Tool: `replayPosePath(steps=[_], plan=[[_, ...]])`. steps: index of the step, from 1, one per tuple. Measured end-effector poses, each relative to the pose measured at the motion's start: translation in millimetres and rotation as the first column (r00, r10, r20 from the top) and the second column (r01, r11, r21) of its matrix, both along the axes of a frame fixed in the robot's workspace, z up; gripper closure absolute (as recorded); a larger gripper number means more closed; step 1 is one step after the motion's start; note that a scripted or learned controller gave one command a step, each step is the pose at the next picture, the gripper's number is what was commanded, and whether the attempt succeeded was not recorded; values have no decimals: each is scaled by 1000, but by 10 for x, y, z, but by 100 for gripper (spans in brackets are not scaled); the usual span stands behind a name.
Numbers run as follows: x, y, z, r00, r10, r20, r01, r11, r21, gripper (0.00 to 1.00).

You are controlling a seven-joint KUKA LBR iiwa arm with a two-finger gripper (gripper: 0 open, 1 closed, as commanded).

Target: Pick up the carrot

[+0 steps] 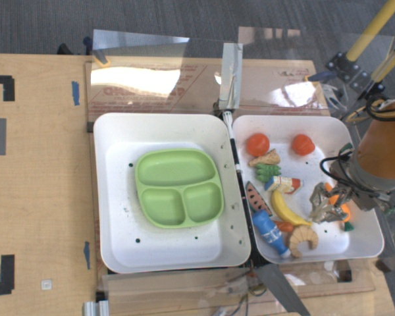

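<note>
Camera view: I've got the gripper (328, 204) down low in the right bin (365, 245), near its right wall, the arm's orange band (382, 147) just above it. Orange bits show right at the fingers, and that looks like the carrot (343, 212), lying on the bin floor under and beside the gripper. I cannot tell whether the fingers are spread or closed, or whether they grip anything. Left of it I see a banana (286, 207), a croissant (304, 237), a blue bottle (268, 230) and two tomatoes (257, 143). The left bin (112, 176) carries a green divided plate (178, 187).
</note>
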State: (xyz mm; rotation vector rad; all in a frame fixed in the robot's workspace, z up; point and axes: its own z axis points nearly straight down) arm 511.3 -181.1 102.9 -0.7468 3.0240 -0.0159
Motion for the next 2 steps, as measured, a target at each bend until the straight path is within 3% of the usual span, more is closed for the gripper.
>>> replayPosePath(steps=[1,2], plan=[[-4,2,-7,1000,0,-1,0,1000,0,0],[-124,28,-122,989,150,-11,-150,989,-3,0]])
